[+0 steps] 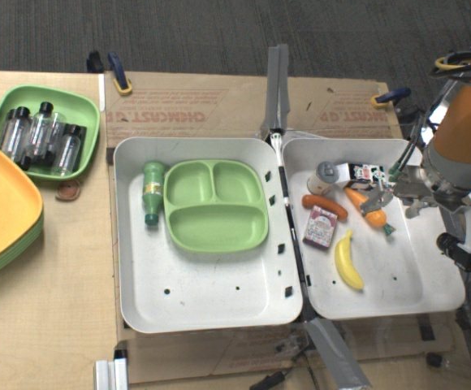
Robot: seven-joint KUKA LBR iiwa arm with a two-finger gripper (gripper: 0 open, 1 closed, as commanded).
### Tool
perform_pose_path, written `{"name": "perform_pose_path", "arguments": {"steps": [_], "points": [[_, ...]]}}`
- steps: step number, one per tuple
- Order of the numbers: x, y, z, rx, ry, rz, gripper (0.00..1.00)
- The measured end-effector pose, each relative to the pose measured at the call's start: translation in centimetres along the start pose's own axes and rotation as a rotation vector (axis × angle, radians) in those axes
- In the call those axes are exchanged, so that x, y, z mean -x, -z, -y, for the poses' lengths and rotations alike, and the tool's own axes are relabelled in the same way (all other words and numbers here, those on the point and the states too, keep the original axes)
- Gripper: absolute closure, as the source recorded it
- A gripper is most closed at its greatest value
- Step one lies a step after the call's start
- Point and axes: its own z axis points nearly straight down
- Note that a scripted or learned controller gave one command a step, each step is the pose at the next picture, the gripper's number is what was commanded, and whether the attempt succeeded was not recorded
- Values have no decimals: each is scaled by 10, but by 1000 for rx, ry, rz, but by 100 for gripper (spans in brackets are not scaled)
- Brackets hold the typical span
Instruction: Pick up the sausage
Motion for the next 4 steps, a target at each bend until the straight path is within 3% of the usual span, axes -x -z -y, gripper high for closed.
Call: {"name": "perform_pose_path", "arguments": {"steps": [1,2,3,4], "points": [[-35,-54,-31,4,159,1,0],[-33,-44,-31,6,154,2,100],[-43,-69,16,1,144,0,100],[-53,-69,-2,2,138,0,100]]}}
